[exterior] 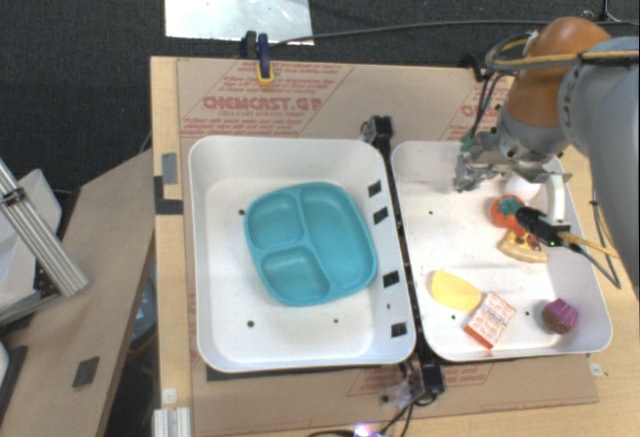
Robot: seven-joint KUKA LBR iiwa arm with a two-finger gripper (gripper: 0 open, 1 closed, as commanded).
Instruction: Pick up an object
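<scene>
Gripper (pixel 470 175) is low in the right bin (pixel 430 325); jaw state cannot be determined. Orange toy (pixel 505 210) lies just beside it, pizza slice (pixel 522 247) beyond. Yellow piece (pixel 455 290), long axis slanting, red-white packet (pixel 490 319) and purple object (pixel 560 315) lie well apart. Teal divided plate (pixel 310 243) occupies the left bin (pixel 215 325).

My arm (pixel 600 95) is grey with an orange band. White bins: the left (pixel 215 225) holds a teal tray (pixel 310 243); the right (pixel 440 185), yellow (pixel 455 290), purple (pixel 560 315), orange (pixel 505 209) and red-patterned (pixel 490 319) items.
</scene>
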